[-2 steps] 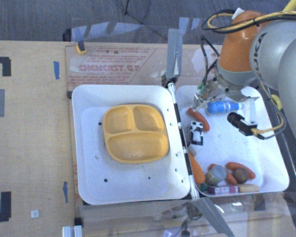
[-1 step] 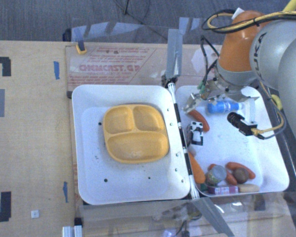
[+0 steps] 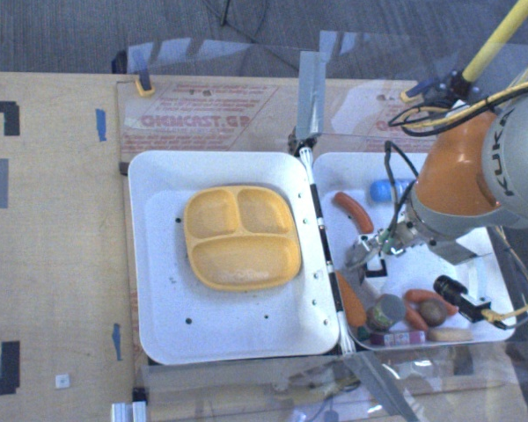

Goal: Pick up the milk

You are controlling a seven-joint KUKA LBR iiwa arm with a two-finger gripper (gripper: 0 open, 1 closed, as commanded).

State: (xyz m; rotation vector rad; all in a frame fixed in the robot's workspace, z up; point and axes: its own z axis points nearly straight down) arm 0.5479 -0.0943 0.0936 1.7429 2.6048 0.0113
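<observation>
My gripper [image 3: 364, 257] is low in the right bin [image 3: 475, 345], close to the bin's left wall, with the orange-banded wrist above and to its right. A small white thing [image 3: 376, 270] with a dark edge lies just under the gripper, mostly hidden by it. I cannot tell whether this is the milk. No other carton-like shape is plain among the items in this bin.
In the right bin lie a red sausage [image 3: 354, 212], a blue ball [image 3: 382, 191], a carrot [image 3: 351, 299], a grey can [image 3: 388, 310], a purple item [image 3: 396, 337] and red and tan food pieces [image 3: 431, 310]. The left bin [image 3: 154, 262] holds a yellow divided plate [image 3: 243, 236].
</observation>
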